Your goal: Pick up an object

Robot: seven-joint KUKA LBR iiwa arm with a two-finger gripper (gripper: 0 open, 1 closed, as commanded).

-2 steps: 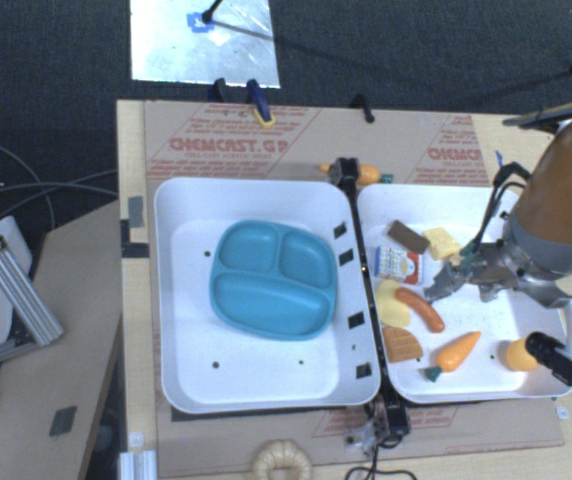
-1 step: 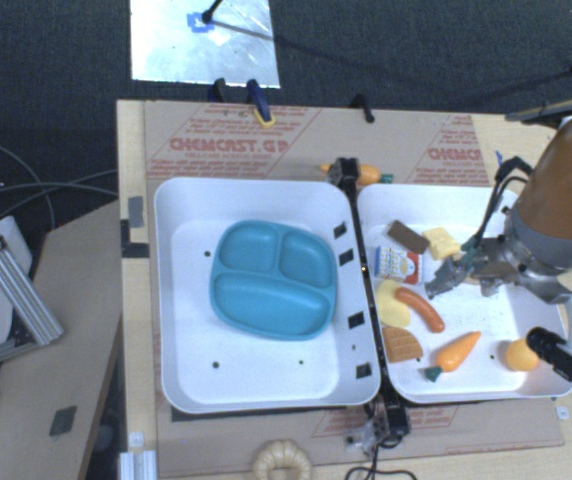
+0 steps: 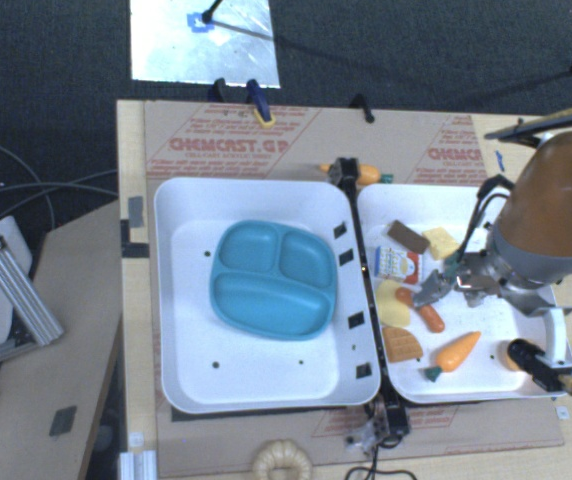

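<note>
— Where do the toy foods lie?
— In the right bin point(image 3: 486, 200): a smooth tapered carrot point(image 3: 455, 351), a red sausage point(image 3: 428, 316), a brown bar point(image 3: 407, 235). The metal claw point(image 3: 434, 288) hangs just above the sausage, slightly parted, gripping nothing.
— And open room?
— The left bin point(image 3: 181, 268) carries a glossy blue divided plate point(image 3: 273, 278), its white floor bare around it.

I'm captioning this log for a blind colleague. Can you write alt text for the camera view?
A grey arm with an orange band reaches from the right, its two-finger gripper low over small toy foods in the right white bin, near a red sausage-shaped piece and an orange toy carrot. The left white bin holds a blue three-compartment plastic plate.
</note>
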